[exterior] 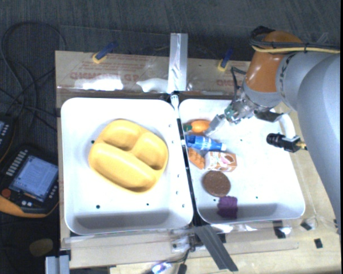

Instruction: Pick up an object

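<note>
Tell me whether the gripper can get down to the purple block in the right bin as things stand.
Probably yes. The purple block sits apart at the near edge of the right bin, with only the brown disc close by. The gripper is over the orange ball, nothing lying between.

The surface (68, 61) carries 2 clamps along its far edge, 1 blue and yellow (104, 52) and 1 yellow (224, 62), with crumpled clear plastic (111, 82) lying between them. A metal bar (178, 61) stands upright where the bins meet. On the dark floor to the left lie black cables (23, 44) and 2 handheld control pendants (27, 181), their screens lit.
</note>
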`<state>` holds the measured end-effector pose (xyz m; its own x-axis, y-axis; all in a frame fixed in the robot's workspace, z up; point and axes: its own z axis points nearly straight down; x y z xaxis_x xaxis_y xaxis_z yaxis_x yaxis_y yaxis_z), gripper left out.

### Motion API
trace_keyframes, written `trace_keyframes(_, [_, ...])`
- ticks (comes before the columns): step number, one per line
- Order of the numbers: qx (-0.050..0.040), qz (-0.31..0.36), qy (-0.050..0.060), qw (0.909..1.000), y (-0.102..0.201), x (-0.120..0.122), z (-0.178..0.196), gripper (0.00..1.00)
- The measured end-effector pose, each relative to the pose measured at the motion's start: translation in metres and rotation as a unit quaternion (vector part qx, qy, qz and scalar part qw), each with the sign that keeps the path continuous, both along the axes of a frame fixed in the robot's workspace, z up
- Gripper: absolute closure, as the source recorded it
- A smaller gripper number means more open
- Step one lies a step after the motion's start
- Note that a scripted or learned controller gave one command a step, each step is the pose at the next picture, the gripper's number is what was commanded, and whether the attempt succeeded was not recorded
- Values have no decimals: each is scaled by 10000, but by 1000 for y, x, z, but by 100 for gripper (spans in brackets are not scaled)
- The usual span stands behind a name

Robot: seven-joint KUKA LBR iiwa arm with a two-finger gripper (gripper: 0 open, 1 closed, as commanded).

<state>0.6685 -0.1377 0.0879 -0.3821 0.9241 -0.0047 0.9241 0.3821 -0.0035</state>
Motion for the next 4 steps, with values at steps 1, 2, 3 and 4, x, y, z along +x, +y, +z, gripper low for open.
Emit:
trace_keyframes(1, [10, 590, -53, 9982, 29, -55, 2, 0])
trace_keyframes(2, [21, 586, -84, 9982, 30, -53, 12, 100])
trace_keyframes(3, [26, -676, -4, 9977, 75, -52, 96, 100])
trace_keyframes(4, [25, -676, -4, 9977, 75, -52, 95, 0])
